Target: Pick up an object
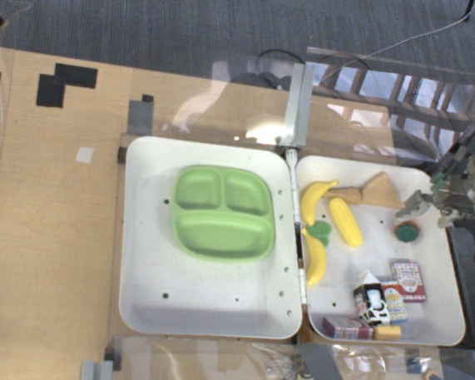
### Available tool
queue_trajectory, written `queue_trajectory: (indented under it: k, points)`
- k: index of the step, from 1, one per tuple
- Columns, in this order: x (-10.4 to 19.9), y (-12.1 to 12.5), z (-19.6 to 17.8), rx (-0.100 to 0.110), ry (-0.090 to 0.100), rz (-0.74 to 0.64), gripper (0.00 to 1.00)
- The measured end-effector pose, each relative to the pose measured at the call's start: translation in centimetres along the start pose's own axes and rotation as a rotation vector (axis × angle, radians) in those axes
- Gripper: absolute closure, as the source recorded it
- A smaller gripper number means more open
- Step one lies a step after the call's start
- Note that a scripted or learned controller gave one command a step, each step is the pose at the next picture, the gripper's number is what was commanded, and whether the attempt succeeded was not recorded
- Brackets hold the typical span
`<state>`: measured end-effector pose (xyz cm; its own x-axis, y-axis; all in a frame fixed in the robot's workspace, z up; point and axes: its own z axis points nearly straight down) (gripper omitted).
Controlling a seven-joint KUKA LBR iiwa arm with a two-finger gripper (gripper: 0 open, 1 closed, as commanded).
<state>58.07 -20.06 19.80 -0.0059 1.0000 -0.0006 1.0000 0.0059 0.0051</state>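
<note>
Gripper [424, 205] at right bin's [449, 331] far right edge, fingers apart, holding nothing.
Just below it: small round green-and-red object [407, 231], no clear long axis. Left of it: corn cob [345, 221], lying diagonally.

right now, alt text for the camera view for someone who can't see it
The arm's gripper hangs over the right bin, near a small green and red ball, a banana, a corn cob and small cartons. The left bin holds a green divided plate.
</note>
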Motion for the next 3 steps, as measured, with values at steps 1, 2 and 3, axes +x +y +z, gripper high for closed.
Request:
queue_trajectory:
  k: [1,2,3]
  points:
    - [4.8,1.1,4.7,0.001,0.001,0.030,0.00]
    - [8.5,5.1,10.9,-0.007,-0.001,-0.272,0.00]
    - [8.7,5.4,9.5,-0.016,0.000,-0.273,1.00]
